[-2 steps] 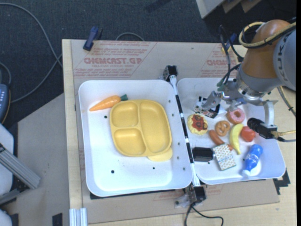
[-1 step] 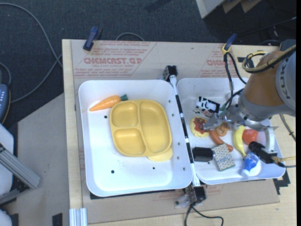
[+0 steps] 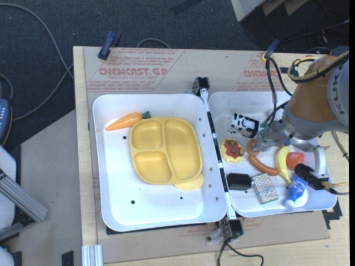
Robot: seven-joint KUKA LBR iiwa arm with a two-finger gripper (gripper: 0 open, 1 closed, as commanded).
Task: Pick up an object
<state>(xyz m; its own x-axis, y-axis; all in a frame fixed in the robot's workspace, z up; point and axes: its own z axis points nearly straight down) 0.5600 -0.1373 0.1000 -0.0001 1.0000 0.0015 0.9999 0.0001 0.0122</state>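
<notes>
Two white bins sit side by side on the desk [image 3: 166, 71], and the action is all on the right. The arm [image 3: 319, 101] comes in from the right edge, its orange band bulging over the far right corner of the right bin [image 3: 244, 101], grey wrist angled down and leftward into the tray. The claw [image 3: 265, 140] is low over the middle of that bin, right at the ring-shaped end of the orange sausage-like toy [image 3: 262, 162]; whether its tips are spread or pressed together, I cannot tell, the wrist covers them, and nothing visibly sits between them. Around it: a black-and-white cow toy [image 3: 244, 124] just to its far left, a round red-and-yellow pizza toy [image 3: 232, 151] near the divider, a black block [image 3: 239, 181] and a speckled sponge-like cube [image 3: 265, 190] along the near side. A yellow banana [image 3: 283, 164] and a red piece [image 3: 295, 159] lie just under the wrist, with a blue-and-white bottle [image 3: 296, 193] in the near right corner. Over in the left bin [image 3: 111, 165], a yellow divided plate [image 3: 165, 150] lies flat in the middle, and an orange carrot [image 3: 124, 121] rests just beyond its far left corner.
</notes>
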